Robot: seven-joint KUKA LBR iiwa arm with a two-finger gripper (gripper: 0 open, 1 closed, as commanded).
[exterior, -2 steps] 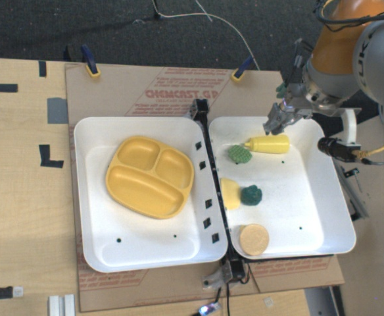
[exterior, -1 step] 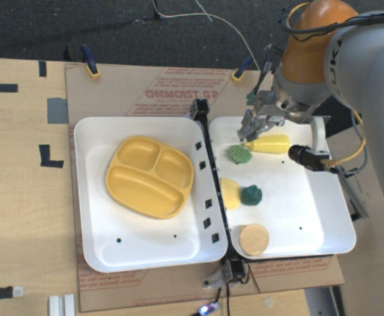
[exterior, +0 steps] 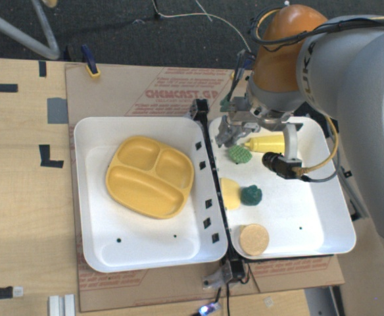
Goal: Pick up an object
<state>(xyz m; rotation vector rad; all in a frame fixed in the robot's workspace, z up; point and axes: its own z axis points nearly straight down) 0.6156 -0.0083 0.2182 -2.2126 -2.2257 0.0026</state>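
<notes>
Left white bin (exterior: 90, 176): yellow divided plastic plate (exterior: 150, 176). Right white bin (exterior: 310, 232): light-green bumpy ball (exterior: 239, 154), dark-green lump (exterior: 250, 194), tan round disc (exterior: 253, 239), yellow block (exterior: 266, 142). Hand (exterior: 235, 131) low over ball; finger spread unreadable.

Yellow tray (exterior: 150, 176) smooth plastic; bins (exterior: 93, 196) glossy white; bench (exterior: 21, 196) wood.

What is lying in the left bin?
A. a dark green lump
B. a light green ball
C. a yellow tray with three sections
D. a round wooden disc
C: the yellow tray with three sections lies by itself in the left bin, while the disc, dark green lump and light green ball are in the right bin.
</notes>
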